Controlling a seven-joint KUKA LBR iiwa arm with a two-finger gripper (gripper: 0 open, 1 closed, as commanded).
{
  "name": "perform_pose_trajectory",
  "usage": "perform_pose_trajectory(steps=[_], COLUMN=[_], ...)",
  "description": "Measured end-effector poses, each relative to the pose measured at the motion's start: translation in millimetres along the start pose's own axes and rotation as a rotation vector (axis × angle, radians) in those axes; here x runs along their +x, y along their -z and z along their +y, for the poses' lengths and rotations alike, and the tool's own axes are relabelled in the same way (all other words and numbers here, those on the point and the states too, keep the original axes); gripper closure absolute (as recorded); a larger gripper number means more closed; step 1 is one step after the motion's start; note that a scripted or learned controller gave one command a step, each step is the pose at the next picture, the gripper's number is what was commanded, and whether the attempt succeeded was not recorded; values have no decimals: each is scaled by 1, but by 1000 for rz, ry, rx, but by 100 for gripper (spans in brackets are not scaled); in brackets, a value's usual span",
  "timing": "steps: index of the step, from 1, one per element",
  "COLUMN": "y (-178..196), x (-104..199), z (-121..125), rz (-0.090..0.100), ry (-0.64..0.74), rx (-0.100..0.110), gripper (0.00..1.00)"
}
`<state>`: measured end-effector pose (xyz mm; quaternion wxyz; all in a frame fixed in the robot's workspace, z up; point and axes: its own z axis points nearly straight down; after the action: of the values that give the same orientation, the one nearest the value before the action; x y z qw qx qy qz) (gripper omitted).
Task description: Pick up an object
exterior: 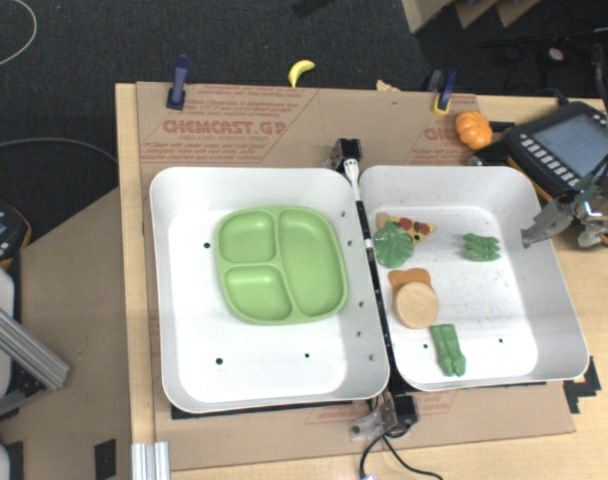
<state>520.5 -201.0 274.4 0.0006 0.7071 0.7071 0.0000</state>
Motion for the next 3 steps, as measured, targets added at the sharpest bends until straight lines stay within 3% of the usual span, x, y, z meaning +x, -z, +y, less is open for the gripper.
perform_pose_trajectory(steps=[1,2,3], y=[11,61,-26], x=[0,36,69], z=[1,0,89], rz=[-2,-1,1], ry=[1,4,7], rx=[-3,-6,-1], gripper=[100,100,100])
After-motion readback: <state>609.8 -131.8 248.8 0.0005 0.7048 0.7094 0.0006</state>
